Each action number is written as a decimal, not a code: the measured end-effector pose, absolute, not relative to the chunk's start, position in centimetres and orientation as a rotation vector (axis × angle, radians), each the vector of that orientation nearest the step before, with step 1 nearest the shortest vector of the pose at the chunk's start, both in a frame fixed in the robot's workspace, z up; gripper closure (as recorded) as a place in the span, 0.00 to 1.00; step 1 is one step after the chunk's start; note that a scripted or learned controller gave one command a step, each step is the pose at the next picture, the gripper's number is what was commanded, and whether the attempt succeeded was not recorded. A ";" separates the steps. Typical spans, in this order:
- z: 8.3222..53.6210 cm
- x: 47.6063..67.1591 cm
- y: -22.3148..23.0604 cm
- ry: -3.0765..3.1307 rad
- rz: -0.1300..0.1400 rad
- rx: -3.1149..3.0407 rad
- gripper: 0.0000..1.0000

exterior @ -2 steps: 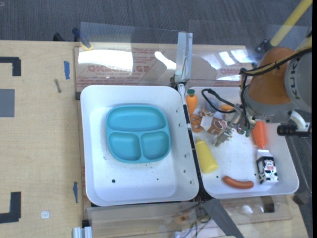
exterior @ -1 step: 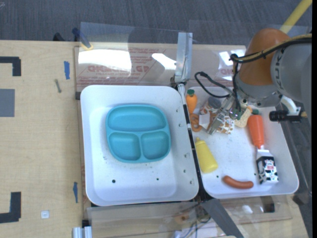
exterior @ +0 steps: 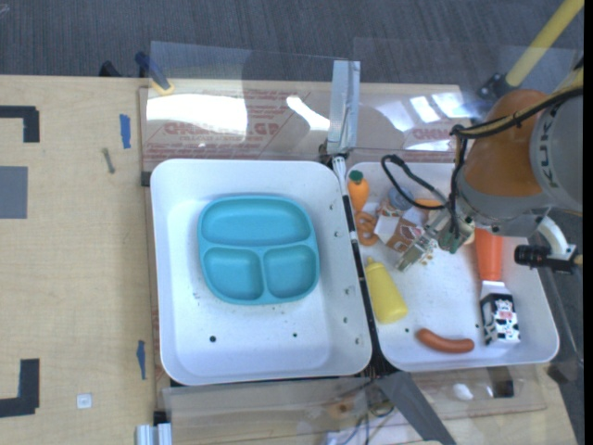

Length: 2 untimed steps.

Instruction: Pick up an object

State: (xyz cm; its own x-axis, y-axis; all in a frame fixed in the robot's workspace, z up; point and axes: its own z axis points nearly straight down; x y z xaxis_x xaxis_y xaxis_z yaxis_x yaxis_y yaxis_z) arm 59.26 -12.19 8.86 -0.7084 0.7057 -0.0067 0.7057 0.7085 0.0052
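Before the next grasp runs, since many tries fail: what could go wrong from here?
1. The gripper sits in a tight cluster by the carrot and a crumpled wrapper; it may catch two things or none.
2. A black cable loops over that spot and could snag.
3. The yellow bottle lies against the bin wall, leaving the fingers little room there.

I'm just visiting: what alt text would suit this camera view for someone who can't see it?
A grey robot arm with an orange band reaches its tool into the right white bin, among a yellow plastic bottle, a red sausage toy and an orange tube. The left white bin holds a teal divided plate.
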 end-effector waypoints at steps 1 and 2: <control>8.9 64.5 -11.9 2.949 -0.023 1.203 0.00; 9.7 64.2 -11.7 2.963 -0.027 1.200 1.00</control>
State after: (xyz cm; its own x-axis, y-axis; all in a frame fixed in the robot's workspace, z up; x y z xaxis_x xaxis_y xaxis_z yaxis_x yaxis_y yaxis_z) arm 64.22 -11.70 9.65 -0.7167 0.6959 0.0449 0.6950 0.7181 -0.0363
